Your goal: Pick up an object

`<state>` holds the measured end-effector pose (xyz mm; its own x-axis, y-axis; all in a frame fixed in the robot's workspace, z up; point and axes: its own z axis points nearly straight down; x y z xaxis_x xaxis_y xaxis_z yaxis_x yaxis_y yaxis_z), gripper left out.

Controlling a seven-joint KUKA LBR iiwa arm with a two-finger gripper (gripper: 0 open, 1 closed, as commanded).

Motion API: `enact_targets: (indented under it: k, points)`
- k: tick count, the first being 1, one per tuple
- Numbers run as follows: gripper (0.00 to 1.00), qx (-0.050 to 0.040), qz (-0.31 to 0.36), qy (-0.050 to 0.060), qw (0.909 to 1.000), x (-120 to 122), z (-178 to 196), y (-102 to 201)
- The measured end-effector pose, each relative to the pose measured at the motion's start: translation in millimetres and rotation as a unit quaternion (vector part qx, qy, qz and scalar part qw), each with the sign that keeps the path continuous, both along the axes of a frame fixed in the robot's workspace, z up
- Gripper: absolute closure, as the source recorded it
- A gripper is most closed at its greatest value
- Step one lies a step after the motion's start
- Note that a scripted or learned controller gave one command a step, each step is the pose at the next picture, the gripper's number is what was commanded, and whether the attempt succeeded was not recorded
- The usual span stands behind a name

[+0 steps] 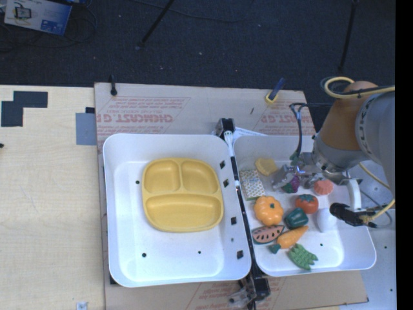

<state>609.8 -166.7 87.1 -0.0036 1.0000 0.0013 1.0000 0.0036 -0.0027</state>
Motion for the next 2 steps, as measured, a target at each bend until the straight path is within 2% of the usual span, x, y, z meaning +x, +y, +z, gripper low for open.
enact_targets:
  k: [1,2]
  points:
    - [1.0,0.0008,0.001,0.001,1.0,0,9,0]
    - [1.0,0.0,-0.001,0.0,1.0,31,83,84]
